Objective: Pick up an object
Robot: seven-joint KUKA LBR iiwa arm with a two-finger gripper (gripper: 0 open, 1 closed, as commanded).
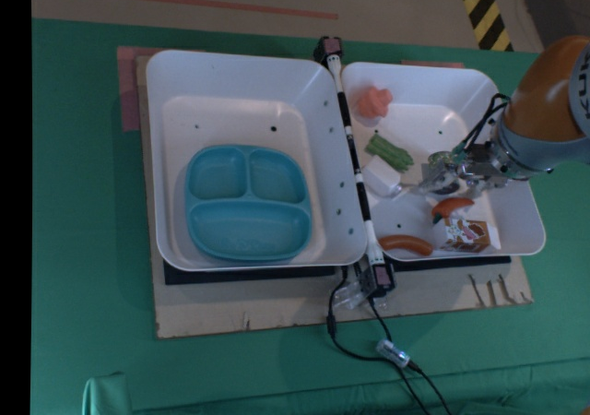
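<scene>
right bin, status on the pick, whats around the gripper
Gripper low over right bin, nothing seen held. Red piece and small carton just below it. Green pod, sausage apart.

Just left of the pincer (449, 179): small white block (380, 176), flat on the bin floor. Up-left: ridged green vegetable piece (390, 151), lying at a slant; beyond it, pink lumpy toy (373, 101). Close below: red-orange chilli-shaped piece (452, 207), printed brown-and-white carton (466, 236), and orange sausage (406, 244), all lying flat.
</scene>
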